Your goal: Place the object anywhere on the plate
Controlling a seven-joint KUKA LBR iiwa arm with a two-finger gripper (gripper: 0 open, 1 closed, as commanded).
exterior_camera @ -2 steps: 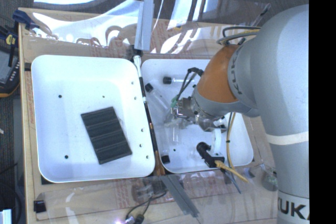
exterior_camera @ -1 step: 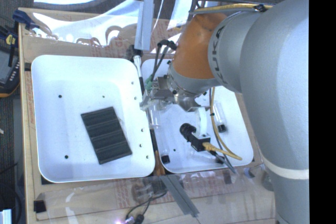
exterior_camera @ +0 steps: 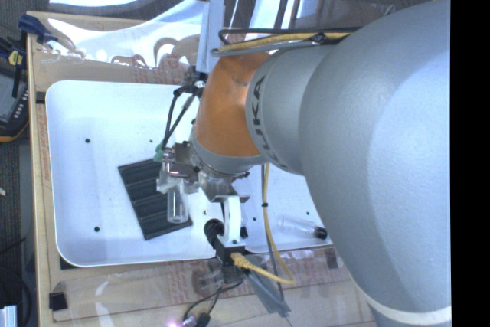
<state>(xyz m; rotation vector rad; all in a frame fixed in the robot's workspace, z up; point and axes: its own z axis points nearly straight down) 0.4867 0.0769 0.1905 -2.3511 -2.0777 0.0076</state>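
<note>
From my feed the fingers (exterior_camera: pixel 176 204) pinch a clear tube (exterior_camera: pixel 175 207) upright, directly over the dark ridged plate (exterior_camera: pixel 150 194)

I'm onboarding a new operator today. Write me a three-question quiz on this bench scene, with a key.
1. True or false: the dark ribbed plate lies in the left white bin.
2. The clear tube lies: A) on the plate, B) off the plate, nearer the view's right, C) outside the bins.
3. What colour is the band above the arm's wrist?

Key: 1 true; 2 B; 3 orange.
</note>
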